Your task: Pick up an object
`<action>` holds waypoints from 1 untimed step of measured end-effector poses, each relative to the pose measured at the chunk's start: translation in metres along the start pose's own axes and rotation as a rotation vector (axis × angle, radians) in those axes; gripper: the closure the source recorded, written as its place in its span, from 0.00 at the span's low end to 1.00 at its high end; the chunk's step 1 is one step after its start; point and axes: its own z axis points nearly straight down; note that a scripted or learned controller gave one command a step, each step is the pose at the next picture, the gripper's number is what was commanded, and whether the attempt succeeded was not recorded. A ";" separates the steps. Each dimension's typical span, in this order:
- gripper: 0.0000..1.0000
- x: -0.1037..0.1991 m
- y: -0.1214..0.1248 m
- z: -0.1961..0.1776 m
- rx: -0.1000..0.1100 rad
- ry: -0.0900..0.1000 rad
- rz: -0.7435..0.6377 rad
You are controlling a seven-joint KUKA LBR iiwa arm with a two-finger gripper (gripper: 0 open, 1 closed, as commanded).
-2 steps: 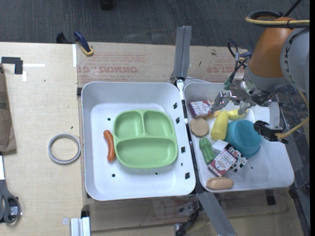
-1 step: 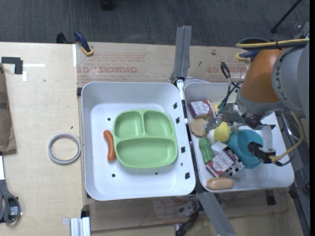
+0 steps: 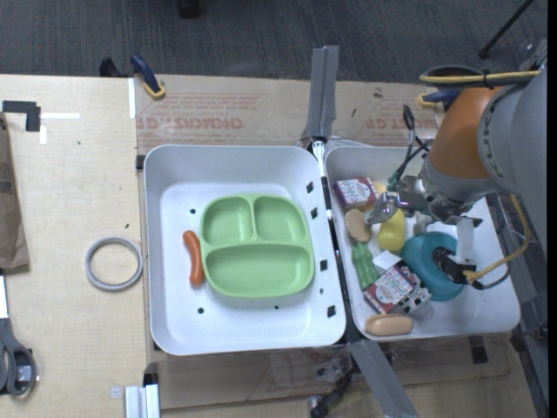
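Right bin (image 3: 496, 316) holds the clutter: yellow toy (image 3: 393, 232) in the middle, touching the pincer (image 3: 384, 209), which sits low at its upper left edge. Can't tell whether the pincer is apart or together, and nothing visibly between its tips. Tan oval piece (image 3: 357, 225) just left of the yellow toy. Pink-and-white packet (image 3: 354, 191) above it near the bin's back wall. Green stick (image 3: 365, 266) below the tan piece, lying along the bin's left side. Red patterned packet (image 3: 399, 288) beside it, teal round thing (image 3: 432, 264) touching that on the right, partly under black cable. Orange sausage-shaped toy (image 3: 389, 324) at the front edge. Arm (image 3: 474, 142) comes in from the right, orange band over the bin's back right.

Left bin (image 3: 161, 259): green divided plate (image 3: 258, 246) in the centre, orange hot dog toy (image 3: 194, 257) just left of it, apart. Grey tape ring (image 3: 114, 263) on the tabletop (image 3: 70, 190), well left of the bins.
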 end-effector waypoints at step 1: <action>1.00 -0.001 0.000 -0.008 0.002 0.000 0.003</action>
